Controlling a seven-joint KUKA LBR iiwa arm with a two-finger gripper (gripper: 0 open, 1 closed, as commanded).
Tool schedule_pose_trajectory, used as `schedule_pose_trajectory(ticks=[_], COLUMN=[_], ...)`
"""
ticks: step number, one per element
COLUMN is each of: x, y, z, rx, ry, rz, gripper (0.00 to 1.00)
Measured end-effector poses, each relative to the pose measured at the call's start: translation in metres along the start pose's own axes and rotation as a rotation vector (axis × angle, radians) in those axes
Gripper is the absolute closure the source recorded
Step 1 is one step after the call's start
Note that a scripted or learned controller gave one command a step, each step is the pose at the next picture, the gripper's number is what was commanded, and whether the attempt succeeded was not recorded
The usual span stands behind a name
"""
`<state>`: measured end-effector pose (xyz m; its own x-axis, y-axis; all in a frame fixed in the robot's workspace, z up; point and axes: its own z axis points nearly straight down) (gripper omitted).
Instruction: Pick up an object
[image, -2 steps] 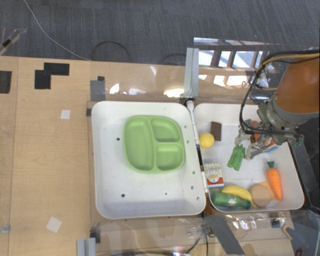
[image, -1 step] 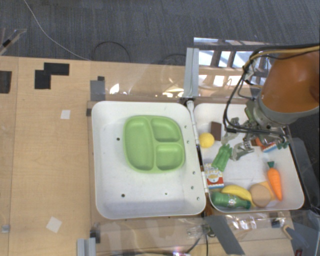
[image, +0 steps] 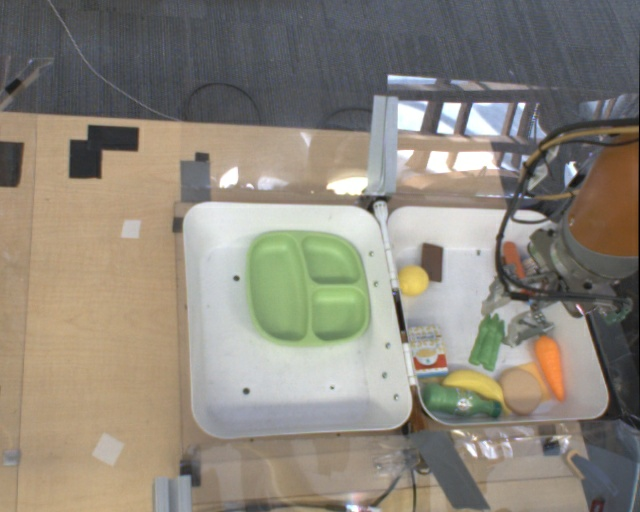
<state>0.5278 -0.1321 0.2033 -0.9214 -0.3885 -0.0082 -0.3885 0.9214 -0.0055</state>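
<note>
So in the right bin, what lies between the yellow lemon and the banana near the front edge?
In the camera view, a small red, white and blue carton lies between the lemon and the banana, against the right bin's left wall.

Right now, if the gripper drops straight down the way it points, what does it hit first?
Probably the white floor of the right bin, in the gap between the green plastic bottle and the orange carrot. The gripper hangs close to both, and depth is unclear.

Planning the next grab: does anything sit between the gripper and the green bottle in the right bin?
Nothing visible does. The gripper hangs just right of the green bottle, with bare bin floor between them. The carrot lies further right, off that line.
</note>
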Motion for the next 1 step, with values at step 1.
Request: schedule_pose_trajectory(ticks=[1], x=[0.0118], y=[-0.0752], z=[0.0262], rx=[-0.001], ry=[0.001], rz=[-0.261], gripper=[1.00])
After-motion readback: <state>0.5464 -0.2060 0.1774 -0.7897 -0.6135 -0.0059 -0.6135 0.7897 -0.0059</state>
